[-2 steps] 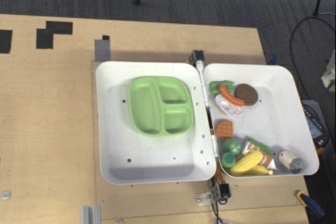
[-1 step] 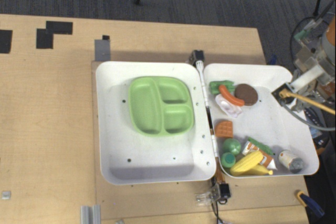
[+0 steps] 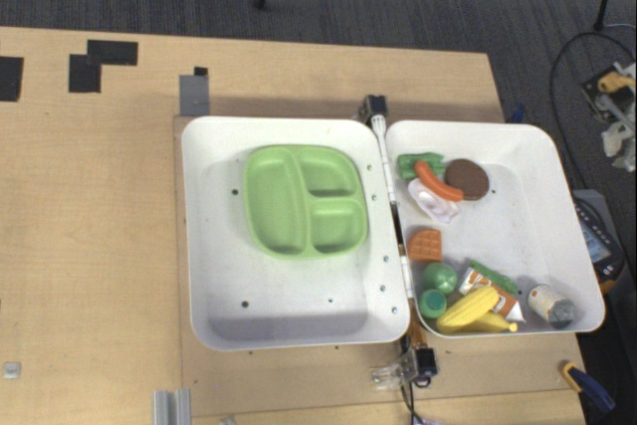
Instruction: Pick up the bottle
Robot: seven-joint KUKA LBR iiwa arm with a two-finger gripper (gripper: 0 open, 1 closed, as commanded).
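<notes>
Nearest me, in the front right corner of the right-hand shallow white bin [image 3: 557, 164], lies what I take to be the bottle: a small pale plastic bottle with a grey cap end [image 3: 549, 303], on its side, near the bin's front wall. I judge it light, stiff and smooth, so likely to roll or slip; I would grip across its body, square to its long axis, away from the cap. Just left of it sits a yellow toy banana [image 3: 476, 310] against an orange and green carton [image 3: 488, 280], then a round green and teal toy [image 3: 435, 288], which might itself be a bottle; I cannot be sure. Farther back are an orange waffle square [image 3: 425, 245] and a brown disc [image 3: 466, 179]. On the tabletop's left-hand white bin [image 3: 209, 214] rests a green divided plate [image 3: 304, 201]. I cannot tell how the jaws stand.
</notes>
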